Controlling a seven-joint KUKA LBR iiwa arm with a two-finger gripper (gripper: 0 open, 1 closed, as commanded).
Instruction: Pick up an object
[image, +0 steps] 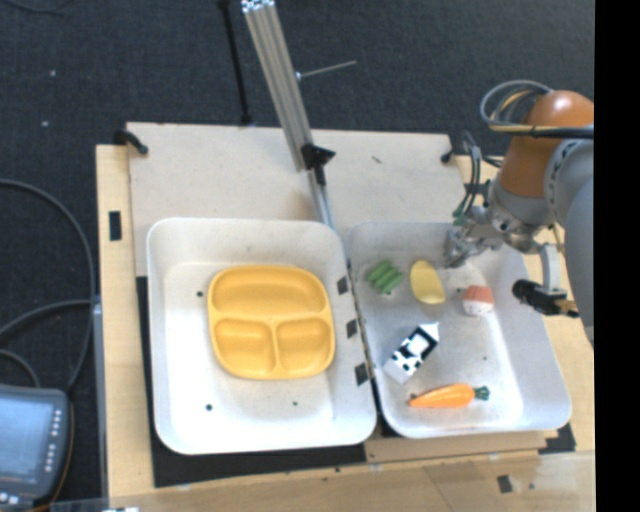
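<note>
Your claw (458, 250) hangs over the right bin's (540, 400) back edge; whether it's open I can't tell. The lemon (427, 282) lies nearest, just beside it. Centre over it, drop straight, then close.

A pale wooden bench (250, 170) stands on dark carpet (100, 60), cables (40, 310) trailing left.

Robot lab, plywood bench (400, 170), aluminium camera mast (283, 80), trailing cables (50, 215)
</note>
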